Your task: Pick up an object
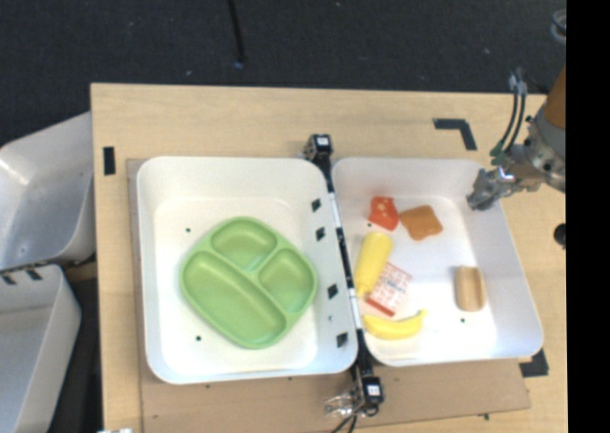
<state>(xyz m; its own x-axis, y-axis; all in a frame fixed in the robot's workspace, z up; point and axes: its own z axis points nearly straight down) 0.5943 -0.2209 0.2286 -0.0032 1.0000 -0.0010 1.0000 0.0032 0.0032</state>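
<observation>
The right bin (496,231) holds several small items: a red block (383,213), an orange-brown piece (421,222), a yellow cylinder (373,262), a red-and-white packet (389,289), a banana (393,326) and a tan bread-like roll (468,288). My gripper (483,190) hangs at the bin's upper right edge, above and right of the orange-brown piece. Nothing shows between its tips. The arm enters from the right edge.
The left bin (157,231) carries a green divided plate (248,280). A black clip divider (334,250) runs between the two bins. A white container (38,193) stands off the bench at the left.
</observation>
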